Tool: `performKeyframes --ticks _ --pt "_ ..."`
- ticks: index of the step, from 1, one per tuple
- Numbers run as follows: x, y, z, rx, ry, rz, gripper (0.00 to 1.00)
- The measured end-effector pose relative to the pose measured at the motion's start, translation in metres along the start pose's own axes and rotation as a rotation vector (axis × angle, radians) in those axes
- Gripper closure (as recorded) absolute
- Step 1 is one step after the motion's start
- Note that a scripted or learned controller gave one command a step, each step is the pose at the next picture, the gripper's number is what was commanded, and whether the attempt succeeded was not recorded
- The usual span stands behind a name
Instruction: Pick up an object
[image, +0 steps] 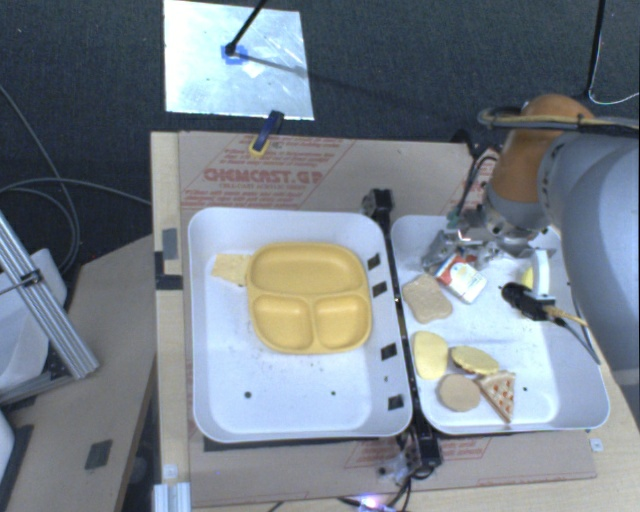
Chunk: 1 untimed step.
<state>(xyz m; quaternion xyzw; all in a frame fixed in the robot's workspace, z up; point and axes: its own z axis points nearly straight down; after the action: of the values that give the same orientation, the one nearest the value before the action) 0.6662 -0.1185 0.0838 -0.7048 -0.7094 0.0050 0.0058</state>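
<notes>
1. Gripper (452, 250): low in the far left corner of the right bin (580, 405); how far its fingers are parted cannot be told, and nothing is seen held.
2. Red-and-white carton (462, 280): just near of the gripper, perhaps touching. Likely light, stiff and slick; best pinched across its narrow sides.
3. Toy foods: bread slice (427, 298), pizza wedge (498, 392), nearer in the same bin.
4. Yellow tray (305, 297): left bin (230, 400).

Claw (455, 250) low over red-and-white carton (463, 279) in right bin (575, 400); yellow tray (305, 297) in left bin (215, 330).
</notes>
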Motion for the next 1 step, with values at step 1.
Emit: performKeyframes --ticks 1 --pt "-0.005 -0.0001 -0.0128 -0.006 -0.002 0.003 1.0"
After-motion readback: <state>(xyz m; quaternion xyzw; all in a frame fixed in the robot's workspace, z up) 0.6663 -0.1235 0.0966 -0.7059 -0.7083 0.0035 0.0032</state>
